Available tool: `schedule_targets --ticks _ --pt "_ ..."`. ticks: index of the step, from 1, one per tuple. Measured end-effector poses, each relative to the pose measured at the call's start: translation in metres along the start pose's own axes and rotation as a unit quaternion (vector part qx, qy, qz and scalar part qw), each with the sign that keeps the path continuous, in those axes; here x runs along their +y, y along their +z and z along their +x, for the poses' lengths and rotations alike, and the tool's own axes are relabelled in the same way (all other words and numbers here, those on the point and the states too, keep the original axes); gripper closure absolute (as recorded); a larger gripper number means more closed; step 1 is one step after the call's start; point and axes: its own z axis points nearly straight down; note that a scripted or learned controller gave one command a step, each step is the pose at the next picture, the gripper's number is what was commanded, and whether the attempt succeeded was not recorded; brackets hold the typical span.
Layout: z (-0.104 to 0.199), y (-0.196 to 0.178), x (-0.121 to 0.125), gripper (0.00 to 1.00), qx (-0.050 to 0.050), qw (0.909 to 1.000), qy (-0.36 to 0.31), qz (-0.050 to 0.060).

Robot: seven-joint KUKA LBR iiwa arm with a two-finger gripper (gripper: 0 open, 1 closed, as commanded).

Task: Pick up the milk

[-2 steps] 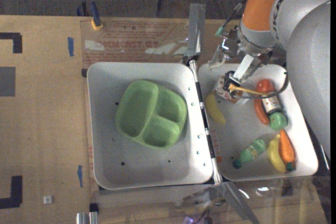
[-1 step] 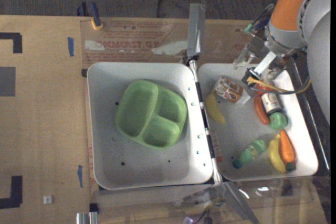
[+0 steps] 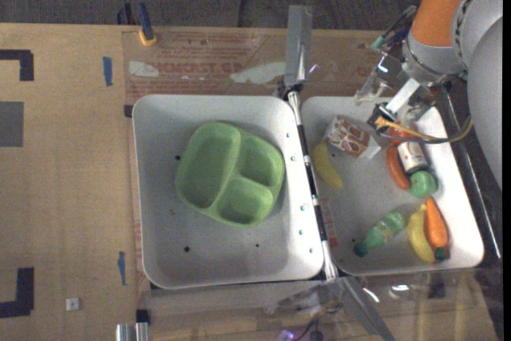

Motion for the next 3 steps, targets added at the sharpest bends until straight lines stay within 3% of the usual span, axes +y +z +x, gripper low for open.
schedule_targets --ticks 3 --pt "0.0000 0.0000 0.0000 0.00 0.000 1.0000 0.000 0.000"
